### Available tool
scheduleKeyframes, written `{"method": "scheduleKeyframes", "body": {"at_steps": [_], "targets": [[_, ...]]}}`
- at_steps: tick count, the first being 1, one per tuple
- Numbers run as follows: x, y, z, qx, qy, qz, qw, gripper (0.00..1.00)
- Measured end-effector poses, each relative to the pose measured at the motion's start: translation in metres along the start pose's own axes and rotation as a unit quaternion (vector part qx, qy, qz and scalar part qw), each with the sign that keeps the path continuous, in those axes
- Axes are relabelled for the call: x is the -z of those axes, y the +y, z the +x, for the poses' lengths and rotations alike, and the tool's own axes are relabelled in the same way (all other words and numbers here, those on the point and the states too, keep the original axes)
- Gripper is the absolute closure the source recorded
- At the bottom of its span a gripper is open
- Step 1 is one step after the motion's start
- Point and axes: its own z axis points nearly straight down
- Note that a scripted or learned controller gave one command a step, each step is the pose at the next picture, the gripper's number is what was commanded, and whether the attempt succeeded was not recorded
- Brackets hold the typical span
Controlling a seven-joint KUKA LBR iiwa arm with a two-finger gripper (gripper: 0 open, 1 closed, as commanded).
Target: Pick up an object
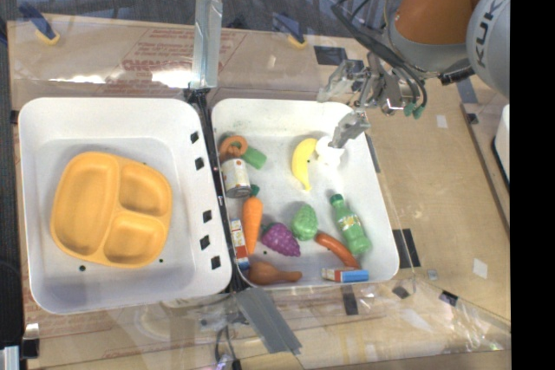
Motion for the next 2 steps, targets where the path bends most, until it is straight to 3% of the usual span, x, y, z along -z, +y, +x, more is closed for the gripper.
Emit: {"method": "scheduleKeyframes", "body": {"at_steps": [1,2], "targets": [[-0.113,0.018,-0.013,-0.102,0.004,-0.002,0.9948,0.0],[-0.17,0.001,0.051,-0.19,0.002,-0.001,0.9818,0.0]]}}
